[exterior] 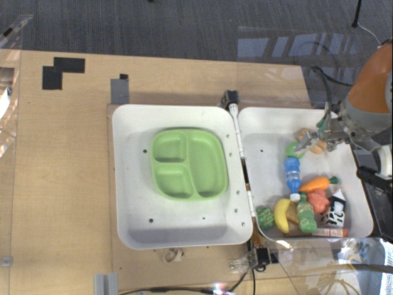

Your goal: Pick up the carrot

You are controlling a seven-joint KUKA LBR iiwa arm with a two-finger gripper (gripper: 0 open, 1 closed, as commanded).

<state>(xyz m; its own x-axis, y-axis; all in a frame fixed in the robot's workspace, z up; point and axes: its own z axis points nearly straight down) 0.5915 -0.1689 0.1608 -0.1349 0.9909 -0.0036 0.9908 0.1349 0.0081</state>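
Note:
The carrot point(316, 184), orange with a green stem end, lies on its side in the right bin point(264, 146), right of a blue bottle point(292, 174) and just above a pink toy point(318, 200). My gripper point(314, 139) hangs over the far part of that bin, about a hand's width beyond the carrot, close to a small tan object point(303, 135). The grey arm with its orange band point(373, 85) comes in from the right. Nothing of the carrot is touched by the gripper.
A banana point(281, 215), a green ball-like toy point(264, 216), a green bottle point(305, 217), a black-and-white carton point(336, 212) and a brown bar point(319, 231) crowd the right bin's near end. The left bin point(132, 183) holds a green divided plate point(187, 163).

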